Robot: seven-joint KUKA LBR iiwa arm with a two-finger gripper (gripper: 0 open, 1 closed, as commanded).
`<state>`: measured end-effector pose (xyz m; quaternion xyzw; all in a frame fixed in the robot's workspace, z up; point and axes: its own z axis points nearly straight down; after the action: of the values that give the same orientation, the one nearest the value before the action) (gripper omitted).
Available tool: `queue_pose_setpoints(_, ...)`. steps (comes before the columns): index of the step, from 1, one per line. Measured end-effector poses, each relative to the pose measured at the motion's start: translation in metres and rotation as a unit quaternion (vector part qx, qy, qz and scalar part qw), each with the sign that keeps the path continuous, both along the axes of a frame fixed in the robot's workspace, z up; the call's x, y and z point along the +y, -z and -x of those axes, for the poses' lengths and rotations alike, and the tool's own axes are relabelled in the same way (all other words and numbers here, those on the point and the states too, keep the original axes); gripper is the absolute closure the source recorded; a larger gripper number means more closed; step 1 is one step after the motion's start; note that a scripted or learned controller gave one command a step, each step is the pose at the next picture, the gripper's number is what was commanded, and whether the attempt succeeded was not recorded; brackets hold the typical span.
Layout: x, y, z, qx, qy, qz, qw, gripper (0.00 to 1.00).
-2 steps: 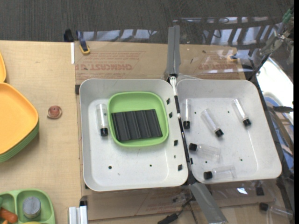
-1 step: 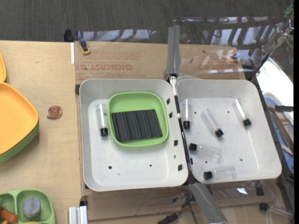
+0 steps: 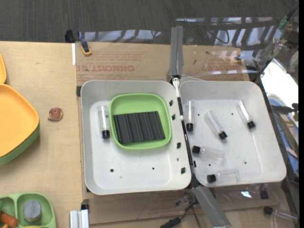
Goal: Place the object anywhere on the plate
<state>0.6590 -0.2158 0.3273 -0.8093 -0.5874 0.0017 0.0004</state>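
Observation:
A green square plate (image 3: 139,104) sits in the left bin (image 3: 137,175), holding a dark ribbed rectangular block (image 3: 139,127). A clear vial with a black cap (image 3: 103,121) lies in the left bin just left of the plate. Several more clear vials with black caps lie in the right bin (image 3: 256,170): one by the divider (image 3: 188,117), one in the middle (image 3: 215,126), one at the upper right (image 3: 245,114), one lower centre (image 3: 207,151) and one near the front wall (image 3: 223,176).
Stacked orange plates (image 3: 16,122) lie on the bench at the far left, with a small brown knob (image 3: 55,113) beside them. A green compartment tray (image 3: 26,212) sits at the bottom left corner. Cardboard lies behind the bins.

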Motion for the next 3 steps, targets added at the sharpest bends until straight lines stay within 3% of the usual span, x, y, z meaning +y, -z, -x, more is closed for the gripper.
queue_pose_setpoints(3, 0.005, 0.032, 0.0, 0.0, 0.063, -0.0004, 0.998, 0.0)
